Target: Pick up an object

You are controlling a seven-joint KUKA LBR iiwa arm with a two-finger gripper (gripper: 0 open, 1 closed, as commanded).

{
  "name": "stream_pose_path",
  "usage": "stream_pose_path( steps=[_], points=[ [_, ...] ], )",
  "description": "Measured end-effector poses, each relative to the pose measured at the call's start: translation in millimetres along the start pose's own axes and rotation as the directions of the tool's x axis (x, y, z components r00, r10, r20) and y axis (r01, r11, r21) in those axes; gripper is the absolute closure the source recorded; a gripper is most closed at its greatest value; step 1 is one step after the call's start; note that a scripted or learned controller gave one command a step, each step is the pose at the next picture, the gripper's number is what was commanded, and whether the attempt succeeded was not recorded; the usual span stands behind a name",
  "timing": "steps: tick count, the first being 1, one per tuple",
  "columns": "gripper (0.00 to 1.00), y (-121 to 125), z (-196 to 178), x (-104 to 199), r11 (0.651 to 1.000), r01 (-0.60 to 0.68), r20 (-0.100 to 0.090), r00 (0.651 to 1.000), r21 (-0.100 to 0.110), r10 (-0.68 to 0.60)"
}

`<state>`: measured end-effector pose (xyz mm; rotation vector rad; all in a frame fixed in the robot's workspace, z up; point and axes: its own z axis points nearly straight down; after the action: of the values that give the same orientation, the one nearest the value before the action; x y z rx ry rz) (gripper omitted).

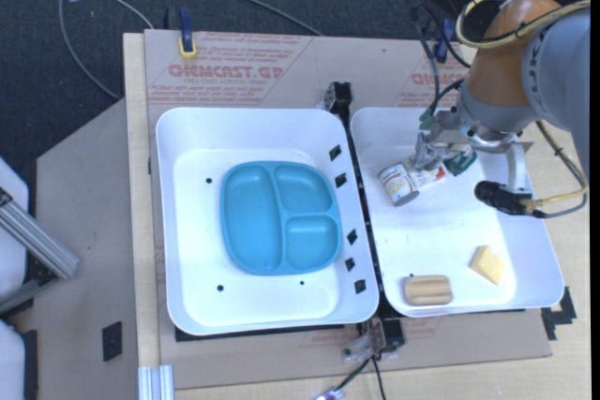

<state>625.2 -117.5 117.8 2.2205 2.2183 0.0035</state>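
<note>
In the right bin (450, 225) a small white can with a red label (400, 183) lies on its side near the bin's back left. My gripper (432, 156) hangs just above and to the right of the can, right at its upper end; I cannot tell whether it touches the can. A small green piece (460, 165) shows beside the gripper. A tan bread-like block (427, 290) lies at the bin's front edge. A yellow wedge (487, 264) rests at the front right.
The left bin (178, 201) holds a blue divided plate (281, 216). A black divider with clips (352, 201) runs between the two bins. The grey arm with its orange band (511, 51) reaches in over the right bin's back right corner.
</note>
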Motion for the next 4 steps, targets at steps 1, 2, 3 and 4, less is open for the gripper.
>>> stream_pose_path(
  steps=[1,2,3,4],
  points=[
    [1.0,-4,-60,-7,1.0,0.0,0.0,1.0,-0.001,0.0],
    [1.0,-11,-110,-3,1.0,0.002,0.0,1.0,-0.001,-0.002],
    [1.0,-10,-153,-3,1.0,0.002,0.001,1.0,-0.003,-0.002],
    [1.0,-7,-157,55,1.0,0.007,-0.002,1.0,0.002,-0.007]
  ],
)
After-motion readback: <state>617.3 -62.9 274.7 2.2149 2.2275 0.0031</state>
